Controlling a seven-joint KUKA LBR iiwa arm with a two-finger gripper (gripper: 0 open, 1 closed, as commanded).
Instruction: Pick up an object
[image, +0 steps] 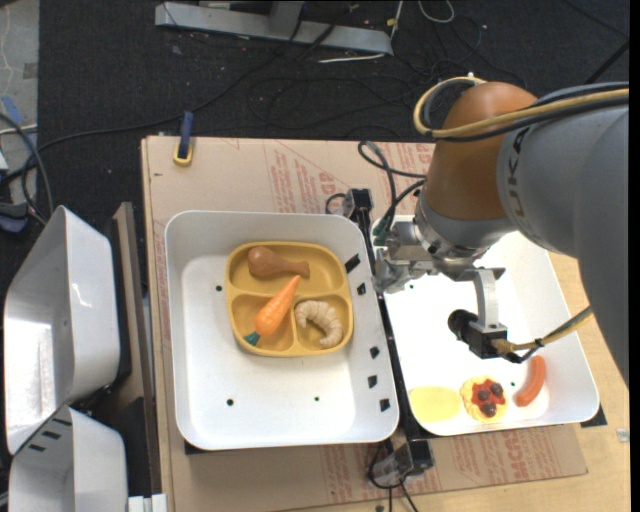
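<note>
Two shallow white bins, smooth plastic with rounded corners, side by side on brown cardboard sheet (260, 165) over bench. Left bin (190, 330): glossy yellow three-part plate (236, 318) with brown toy drumstick (275, 263) in top section, orange carrot (278, 308) slanting in lower-left section, pale curled shrimp (322, 320) lower right. Right bin (430, 330): flat yellow disc (433, 403), small round tart (486, 397) topped red and dark, orange-red sausage (531, 381), close together along lower edge. Dark floor (100, 70) strewn with cables behind; white tubs (60, 300) far left. Grey arm (560, 170) overhanging right bin; gripper (400, 262) by rim between bins, apart from every object, grip state impossible to tell.
</note>
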